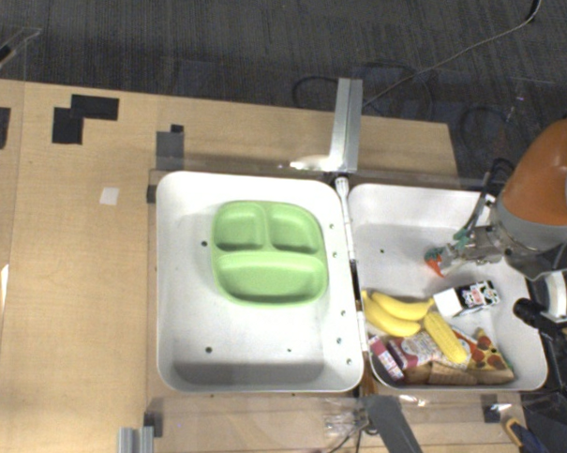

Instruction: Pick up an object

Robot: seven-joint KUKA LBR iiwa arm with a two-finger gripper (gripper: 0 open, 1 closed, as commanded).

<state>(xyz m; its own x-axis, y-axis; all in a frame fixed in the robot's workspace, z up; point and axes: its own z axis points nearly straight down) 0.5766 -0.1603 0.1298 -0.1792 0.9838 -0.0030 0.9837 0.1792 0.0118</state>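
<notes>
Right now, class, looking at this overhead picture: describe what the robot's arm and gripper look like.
The arm enters from the right: a rounded orange band above the wrist, with grey casing beside and below it. The gripper is small, pale grey metal with greenish parts near its tip. A dark cable runs along the arm's left side.

Bananas (395,312), corn cob (445,337), small white carton (478,295), packets heaped at right bin (406,212) front edge; small red-orange item (435,266) mid-bin.
</notes>
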